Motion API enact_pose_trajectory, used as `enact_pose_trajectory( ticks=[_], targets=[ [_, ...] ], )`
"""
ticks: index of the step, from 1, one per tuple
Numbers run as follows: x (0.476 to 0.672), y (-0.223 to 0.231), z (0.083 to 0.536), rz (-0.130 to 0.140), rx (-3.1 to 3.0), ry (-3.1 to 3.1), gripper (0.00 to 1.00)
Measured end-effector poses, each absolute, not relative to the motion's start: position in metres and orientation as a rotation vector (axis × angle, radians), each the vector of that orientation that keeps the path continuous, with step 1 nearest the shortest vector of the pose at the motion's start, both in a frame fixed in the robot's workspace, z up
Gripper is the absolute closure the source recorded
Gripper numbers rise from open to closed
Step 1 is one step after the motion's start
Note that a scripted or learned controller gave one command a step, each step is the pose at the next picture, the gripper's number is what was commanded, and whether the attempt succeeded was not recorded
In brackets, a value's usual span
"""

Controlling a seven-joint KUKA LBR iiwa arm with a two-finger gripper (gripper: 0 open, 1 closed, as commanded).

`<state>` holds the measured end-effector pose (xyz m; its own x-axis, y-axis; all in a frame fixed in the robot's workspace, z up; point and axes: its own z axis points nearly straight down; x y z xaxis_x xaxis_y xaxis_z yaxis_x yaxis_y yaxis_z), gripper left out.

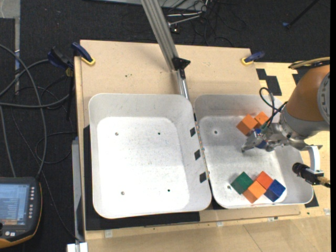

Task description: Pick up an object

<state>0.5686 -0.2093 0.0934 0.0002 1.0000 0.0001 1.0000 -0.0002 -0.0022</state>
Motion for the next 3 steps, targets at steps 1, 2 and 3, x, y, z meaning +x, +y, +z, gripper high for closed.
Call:
enact_pose_trajectory(
  ticks=[1,2,3],
  targets=[
    [0.57,-0.21,0.106,-0.001,-2.224,-2.223,1.0],
    [0.578,-0.214,0.166,-0.005,-2.225,-2.229,1.0],
    [0.58,-0.214,0.215,-0.004,-2.223,-2.229,1.0]
  ],
)
